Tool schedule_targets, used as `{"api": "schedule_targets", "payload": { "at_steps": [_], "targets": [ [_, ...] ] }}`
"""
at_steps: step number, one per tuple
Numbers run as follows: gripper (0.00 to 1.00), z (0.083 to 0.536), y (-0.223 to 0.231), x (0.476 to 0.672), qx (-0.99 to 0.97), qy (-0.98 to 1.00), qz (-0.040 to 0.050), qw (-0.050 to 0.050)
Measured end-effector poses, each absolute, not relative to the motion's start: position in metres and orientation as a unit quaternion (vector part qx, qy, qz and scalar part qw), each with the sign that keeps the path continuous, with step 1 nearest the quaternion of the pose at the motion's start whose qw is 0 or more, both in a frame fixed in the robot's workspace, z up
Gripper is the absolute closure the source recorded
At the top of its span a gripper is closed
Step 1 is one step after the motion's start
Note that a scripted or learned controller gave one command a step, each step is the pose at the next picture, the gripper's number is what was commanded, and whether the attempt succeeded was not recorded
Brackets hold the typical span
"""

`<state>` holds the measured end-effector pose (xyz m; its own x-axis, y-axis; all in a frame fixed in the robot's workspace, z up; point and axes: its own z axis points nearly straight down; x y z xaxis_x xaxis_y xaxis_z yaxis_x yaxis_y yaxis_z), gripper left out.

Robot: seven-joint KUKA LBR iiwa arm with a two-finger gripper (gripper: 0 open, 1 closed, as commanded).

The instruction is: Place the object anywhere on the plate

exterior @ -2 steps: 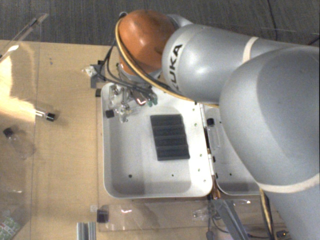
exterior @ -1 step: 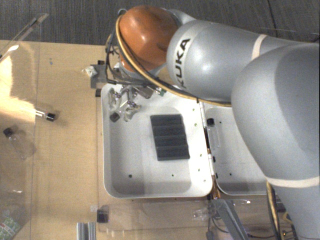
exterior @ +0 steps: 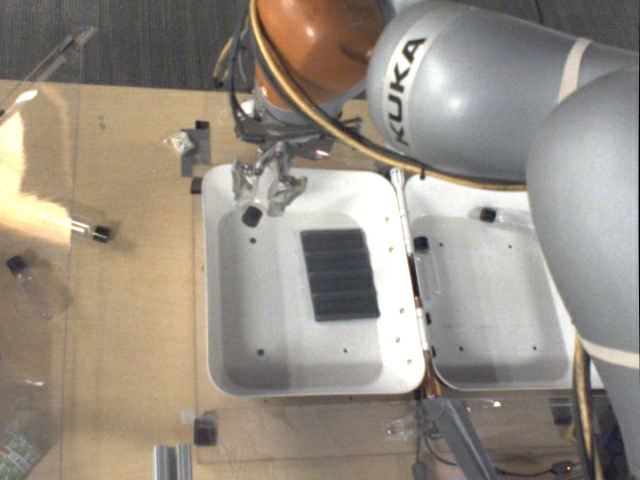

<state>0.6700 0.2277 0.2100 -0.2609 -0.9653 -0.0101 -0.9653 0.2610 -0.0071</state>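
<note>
A dark ribbed rectangular plate (exterior: 340,273) lies flat in the middle of the left white bin (exterior: 235,348). My gripper (exterior: 263,193) hangs over the bin's far left corner, up and to the left of the plate. A small black piece (exterior: 252,215) shows right at the gripper's lower tip, above the bin floor. The view does not show whether it is held or lies on the floor. Two more small black pieces sit in the right bin (exterior: 500,358), one near its far edge (exterior: 487,214) and one by the dividing wall (exterior: 420,245).
The grey arm and its orange band (exterior: 320,33) cover the far edge of both bins. On the wooden bench to the left lie a small black-capped item (exterior: 100,233) and clear plastic bits (exterior: 20,268). Black brackets (exterior: 197,158) stand at the left bin's corners.
</note>
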Motion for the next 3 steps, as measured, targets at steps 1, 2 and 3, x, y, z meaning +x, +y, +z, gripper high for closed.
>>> {"api": "schedule_targets", "payload": {
  "at_steps": [1,2,3],
  "targets": [
    [1.00,0.178,0.227,0.669,-0.651,0.759,0.0005,0.005],
    [1.00,0.163,0.226,0.669,-0.712,0.702,0.0003,0.005],
    [1.00,0.137,0.216,0.669,-0.744,0.669,0.0002,0.004]
  ]
}}
